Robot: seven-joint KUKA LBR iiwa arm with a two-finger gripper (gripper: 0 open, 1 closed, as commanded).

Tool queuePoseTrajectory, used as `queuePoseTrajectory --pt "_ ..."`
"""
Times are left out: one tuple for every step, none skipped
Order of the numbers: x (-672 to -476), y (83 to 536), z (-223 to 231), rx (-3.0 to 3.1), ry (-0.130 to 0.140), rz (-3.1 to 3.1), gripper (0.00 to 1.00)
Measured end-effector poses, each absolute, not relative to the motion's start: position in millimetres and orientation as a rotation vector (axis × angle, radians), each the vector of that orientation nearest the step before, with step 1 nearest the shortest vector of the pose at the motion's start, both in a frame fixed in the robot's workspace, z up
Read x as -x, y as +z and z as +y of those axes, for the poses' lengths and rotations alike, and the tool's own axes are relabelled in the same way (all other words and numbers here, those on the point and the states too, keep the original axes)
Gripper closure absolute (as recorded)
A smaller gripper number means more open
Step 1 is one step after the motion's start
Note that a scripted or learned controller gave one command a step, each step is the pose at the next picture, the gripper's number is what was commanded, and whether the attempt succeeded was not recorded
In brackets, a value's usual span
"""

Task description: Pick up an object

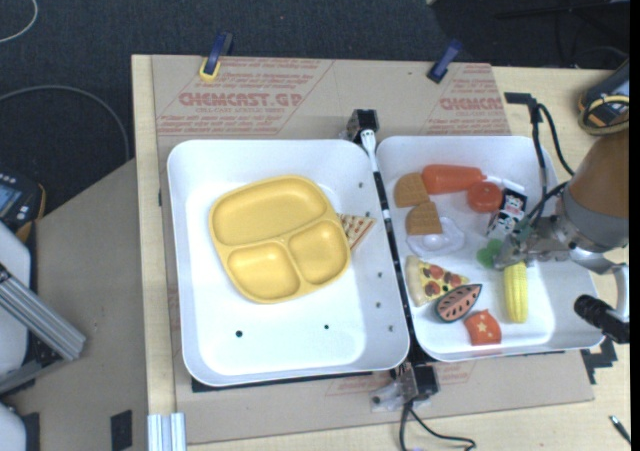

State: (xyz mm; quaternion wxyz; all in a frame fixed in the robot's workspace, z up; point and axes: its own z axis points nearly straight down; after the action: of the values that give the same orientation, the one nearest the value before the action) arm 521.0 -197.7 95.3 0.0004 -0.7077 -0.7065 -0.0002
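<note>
You have the end effector (512, 239) low in the right bin (560, 339), just above the corn cob (515, 291) and touching or beside a green piece (490, 255). Finger state: cannot tell. Centre over the cob, descend straight, avoid neighbouring toys.

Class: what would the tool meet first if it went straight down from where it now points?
Probably the green item just under the tool, in the right bin; the corn lies close beside it. Depth is hard to judge.
</note>
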Motion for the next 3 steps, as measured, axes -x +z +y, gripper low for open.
queuePoseTrajectory --pt "-524.1 140 -192 2.224 -0.004 -2.227 1.0" --pt "-528.7 203 -189 2.225 -0.006 -2.23 1.0" --pt "-529.9 227 -189 2.224 -0.003 -2.227 1.0"
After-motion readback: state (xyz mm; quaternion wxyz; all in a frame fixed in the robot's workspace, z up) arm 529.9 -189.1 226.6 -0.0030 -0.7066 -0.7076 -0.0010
